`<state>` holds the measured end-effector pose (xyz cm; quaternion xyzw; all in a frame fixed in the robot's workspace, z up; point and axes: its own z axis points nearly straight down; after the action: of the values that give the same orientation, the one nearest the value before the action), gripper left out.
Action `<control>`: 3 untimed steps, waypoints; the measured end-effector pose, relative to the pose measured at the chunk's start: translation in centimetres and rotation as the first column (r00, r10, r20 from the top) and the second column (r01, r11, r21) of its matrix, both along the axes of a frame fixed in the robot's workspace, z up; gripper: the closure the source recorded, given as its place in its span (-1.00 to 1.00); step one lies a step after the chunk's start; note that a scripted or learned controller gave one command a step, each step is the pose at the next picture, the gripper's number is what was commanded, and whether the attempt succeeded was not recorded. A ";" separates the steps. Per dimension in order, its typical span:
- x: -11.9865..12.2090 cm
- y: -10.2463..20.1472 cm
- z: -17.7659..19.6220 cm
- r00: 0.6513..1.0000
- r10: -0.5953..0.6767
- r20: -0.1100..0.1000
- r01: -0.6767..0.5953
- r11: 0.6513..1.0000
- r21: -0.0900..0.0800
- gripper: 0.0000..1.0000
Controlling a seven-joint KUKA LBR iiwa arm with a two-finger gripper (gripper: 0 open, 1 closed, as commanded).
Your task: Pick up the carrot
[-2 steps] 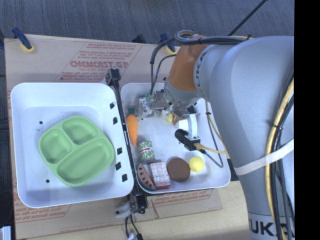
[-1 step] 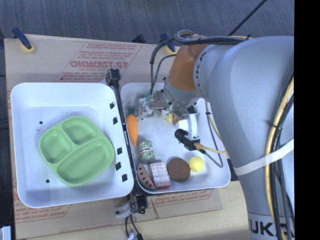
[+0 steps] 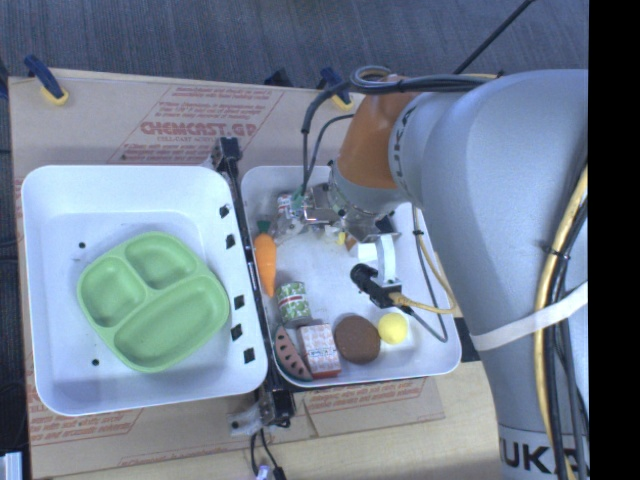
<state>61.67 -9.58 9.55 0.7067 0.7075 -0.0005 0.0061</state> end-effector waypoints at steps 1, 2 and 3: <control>-0.2 -0.1 0.0 1.000 0.001 -0.003 -0.001 1.000 0.002 -1.00; 0.0 0.0 -0.1 1.000 0.002 -0.001 -0.002 1.000 0.000 -1.00; -1.3 0.0 0.0 1.000 0.002 0.001 -0.002 1.000 0.000 -1.00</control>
<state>60.34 -9.61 9.55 0.7061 0.7081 -0.0004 0.0065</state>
